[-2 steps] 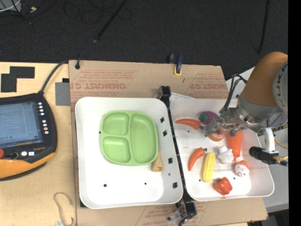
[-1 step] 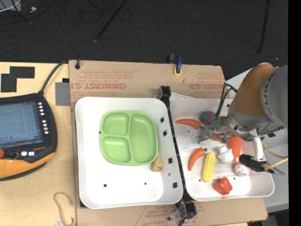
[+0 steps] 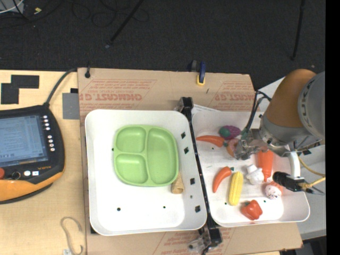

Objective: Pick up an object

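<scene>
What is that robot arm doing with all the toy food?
The gripper is reaching down into the right bin, among toy vegetables like the corn, a red pepper and a carrot. It hasn't clearly picked anything up. The left bin has a green plate.

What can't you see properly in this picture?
- End effector: too small and dark in the camera view to tell open from shut.
- Purple toy: partly behind the end effector.
- Carrot: top covered by the arm.
- Tablet: cut off by the left edge.
</scene>
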`<act>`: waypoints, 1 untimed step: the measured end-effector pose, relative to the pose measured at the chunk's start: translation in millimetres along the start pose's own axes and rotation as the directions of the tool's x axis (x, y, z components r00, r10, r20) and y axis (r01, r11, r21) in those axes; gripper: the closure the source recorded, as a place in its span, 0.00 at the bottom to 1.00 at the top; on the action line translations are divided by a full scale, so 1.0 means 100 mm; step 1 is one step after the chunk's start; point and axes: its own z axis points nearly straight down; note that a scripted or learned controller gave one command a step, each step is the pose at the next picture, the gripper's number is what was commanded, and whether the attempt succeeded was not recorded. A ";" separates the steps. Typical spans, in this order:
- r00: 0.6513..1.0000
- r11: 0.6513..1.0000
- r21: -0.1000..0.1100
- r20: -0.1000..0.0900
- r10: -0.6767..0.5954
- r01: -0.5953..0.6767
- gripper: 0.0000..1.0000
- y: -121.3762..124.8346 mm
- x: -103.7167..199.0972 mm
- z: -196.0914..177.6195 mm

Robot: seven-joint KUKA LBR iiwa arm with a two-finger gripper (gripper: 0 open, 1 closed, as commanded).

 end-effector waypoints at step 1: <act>1.000 1.000 -0.003 0.002 0.000 0.000 1.00 0.00 0.05 -0.59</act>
